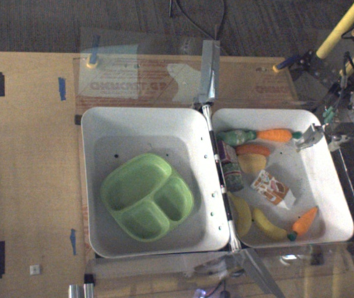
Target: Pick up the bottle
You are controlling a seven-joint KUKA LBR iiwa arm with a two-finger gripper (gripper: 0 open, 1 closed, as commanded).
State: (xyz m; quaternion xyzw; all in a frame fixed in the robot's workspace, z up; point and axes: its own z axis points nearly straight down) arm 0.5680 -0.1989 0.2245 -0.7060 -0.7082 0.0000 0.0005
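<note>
The bottle (237, 136) lies at the right bin's (341, 194) far left corner, touching a carrot (276, 135). The gripper (310, 136) hovers over the bin's right rim, partly cut off; its spread cannot be told.

Single fixed camera above bench (28, 166), looking down at slant, moderately far; both bins (96, 135) in frame.

Two white bins (96, 166); one green tray (147, 196); one bottle (237, 136). Two carrots (276, 135); two bananas (269, 224); one small carton (269, 187).
</note>
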